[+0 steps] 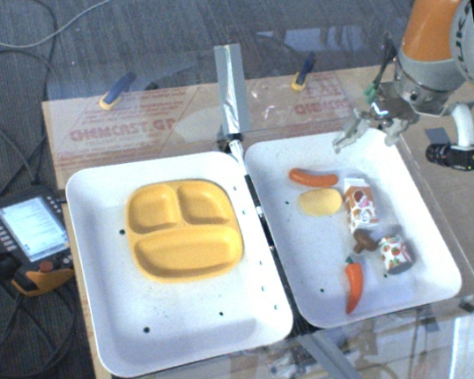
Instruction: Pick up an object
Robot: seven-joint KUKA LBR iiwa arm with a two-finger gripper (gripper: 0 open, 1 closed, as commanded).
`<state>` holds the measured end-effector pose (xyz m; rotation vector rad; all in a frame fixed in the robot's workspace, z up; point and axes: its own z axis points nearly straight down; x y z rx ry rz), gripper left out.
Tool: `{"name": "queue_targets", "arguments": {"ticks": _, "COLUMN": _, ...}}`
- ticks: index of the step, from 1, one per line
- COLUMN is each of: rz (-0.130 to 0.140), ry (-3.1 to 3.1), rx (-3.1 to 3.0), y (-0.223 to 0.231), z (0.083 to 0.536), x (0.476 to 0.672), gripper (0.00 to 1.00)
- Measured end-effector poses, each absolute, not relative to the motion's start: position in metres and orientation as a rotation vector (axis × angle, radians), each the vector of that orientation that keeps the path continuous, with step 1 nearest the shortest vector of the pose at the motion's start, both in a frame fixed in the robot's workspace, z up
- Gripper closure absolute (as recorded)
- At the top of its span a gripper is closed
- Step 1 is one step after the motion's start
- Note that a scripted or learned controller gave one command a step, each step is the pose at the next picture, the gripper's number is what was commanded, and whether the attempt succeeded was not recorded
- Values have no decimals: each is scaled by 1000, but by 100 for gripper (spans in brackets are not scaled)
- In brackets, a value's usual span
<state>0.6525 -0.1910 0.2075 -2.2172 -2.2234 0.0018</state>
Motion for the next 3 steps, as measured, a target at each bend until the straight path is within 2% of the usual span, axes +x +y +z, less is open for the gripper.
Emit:
{"name": "queue_targets", "arguments": {"ticks": 1, "rz": -10, "ry": -2398, "rx": -2031, "y": -212, "z": 97, "x": 639, "gripper": 0}}
{"name": "queue_targets", "arguments": {"ticks": 2, "rz": -5, "ry": -2399, "rx": -2028, "y": -212, "z": 105, "x": 639, "gripper": 100}}
{"name": "queue_targets", "arguments": {"ticks": 3, "rz": 1, "ry": -2535, "rx": -1858, "y": -170, "z": 217, "x": 636, "gripper": 100}}
